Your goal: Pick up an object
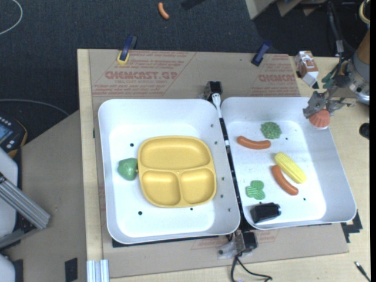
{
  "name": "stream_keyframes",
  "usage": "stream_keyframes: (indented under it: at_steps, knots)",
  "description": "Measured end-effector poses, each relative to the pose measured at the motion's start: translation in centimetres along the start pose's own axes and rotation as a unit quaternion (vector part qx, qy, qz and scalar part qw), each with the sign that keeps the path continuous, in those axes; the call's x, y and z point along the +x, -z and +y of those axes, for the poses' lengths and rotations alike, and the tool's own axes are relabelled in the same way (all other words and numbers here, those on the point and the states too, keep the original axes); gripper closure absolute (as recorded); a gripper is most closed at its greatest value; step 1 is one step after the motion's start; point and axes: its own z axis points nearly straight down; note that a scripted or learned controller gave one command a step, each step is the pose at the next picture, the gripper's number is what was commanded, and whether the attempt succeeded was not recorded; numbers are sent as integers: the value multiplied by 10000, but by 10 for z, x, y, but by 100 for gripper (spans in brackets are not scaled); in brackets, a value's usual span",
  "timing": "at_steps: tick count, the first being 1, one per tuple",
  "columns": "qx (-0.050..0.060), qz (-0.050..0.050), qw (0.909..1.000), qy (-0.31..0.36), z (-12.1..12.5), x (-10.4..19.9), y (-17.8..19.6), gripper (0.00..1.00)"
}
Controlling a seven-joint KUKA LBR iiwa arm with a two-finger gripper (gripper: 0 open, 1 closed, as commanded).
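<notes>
Orange-red round object (321, 119) sits between fingers of gripper (319, 107), pinched, at top-right rim of right bin (335, 175). In that bin: 2 sausages (254, 142) (284, 180), corn cob (290, 167), 2 green veg pcs, black block (264, 211). Left bin (111, 157) holds yellow divided tray (175, 170) w/ green item (127, 168) touching its left edge

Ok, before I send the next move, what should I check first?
1. Gripper over the far right corner of the right shallow white bin: ok.
2. Salmon-pink round object directly at the gripper: ok.
3. That object actually secured: cannot tell.
4. Green bumpy toy broccoli apart from the gripper: ok.
5. Yellow divided plastic tray lying flat in the left shallow white bin: ok.
</notes>
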Motion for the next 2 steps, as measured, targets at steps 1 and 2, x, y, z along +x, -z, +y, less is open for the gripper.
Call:
stream_keyframes:
  at_steps: [1,2]
  knots:
    - [46,25,10000,14,-8,46,-8,100]
    - [45,27,10000,19,-10,96,-14,100]
